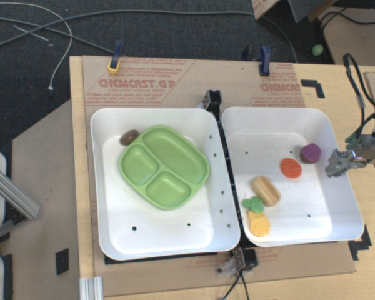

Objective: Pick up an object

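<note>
You have the gripper (341,163) sitting at the right edge of the view, just outside the right bin's (337,214) right wall and level with the purple toy; from this angle you cannot tell how its fingers stand, and nothing shows between them. Inside that right bin you'll find five small toy foods. The purple round piece (310,152) lies nearest the gripper, close to the right wall, and the orange-red round piece (291,168) sits just beside it, to its lower left. Nearer the bin's middle lies a tan bread-roll shape (265,190), tilted, with a small green broccoli-like piece (254,204) touching its lower left end. Just below those, near the front wall, rests a yellow corn-like piece (259,225). In the left bin (112,227) you see a green three-compartment plate (165,166), and a small brown object (129,137) lies against its upper left rim.
</note>
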Controlling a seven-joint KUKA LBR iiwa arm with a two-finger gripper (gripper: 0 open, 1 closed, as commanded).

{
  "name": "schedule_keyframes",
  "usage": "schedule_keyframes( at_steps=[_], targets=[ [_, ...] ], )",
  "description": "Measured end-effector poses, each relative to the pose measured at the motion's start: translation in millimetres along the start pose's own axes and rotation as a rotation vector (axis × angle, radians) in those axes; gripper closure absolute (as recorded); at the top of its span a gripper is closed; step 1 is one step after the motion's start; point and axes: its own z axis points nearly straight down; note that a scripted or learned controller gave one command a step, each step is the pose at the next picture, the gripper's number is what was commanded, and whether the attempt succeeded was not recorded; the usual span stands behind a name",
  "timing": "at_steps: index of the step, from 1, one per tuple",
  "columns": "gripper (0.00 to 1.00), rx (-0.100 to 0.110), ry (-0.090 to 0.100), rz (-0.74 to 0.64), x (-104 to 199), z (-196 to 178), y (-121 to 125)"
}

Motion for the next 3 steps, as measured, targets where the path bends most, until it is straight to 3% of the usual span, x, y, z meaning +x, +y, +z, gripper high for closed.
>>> schedule_keyframes(
  at_steps=[1, 3],
  targets=[
    [0.00, -0.009, -0.003, -0.003, 0, -4, 2],
    [0.00, -0.004, 0.000, -0.003, 1, 105, 3]
  ],
)
